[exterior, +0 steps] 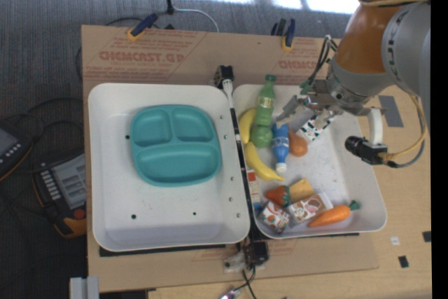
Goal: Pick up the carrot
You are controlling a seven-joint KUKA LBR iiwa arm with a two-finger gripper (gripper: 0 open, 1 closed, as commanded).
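We see the gripper [308, 117] hanging over the right bin [364, 182], near its far side, its 2 fingers spread apart and holding nothing. Below it lie a blue bottle [281, 147], a green bottle [264, 114] and a banana [252, 150]. The carrot [330, 215] rests at the near edge, well apart from the gripper. A teal tray [175, 143] sits in the left bin [112, 220].

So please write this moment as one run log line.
stage: approach | gripper: over right bin, upper part | carrot: lying near front wall, untouched | left bin: teal tray
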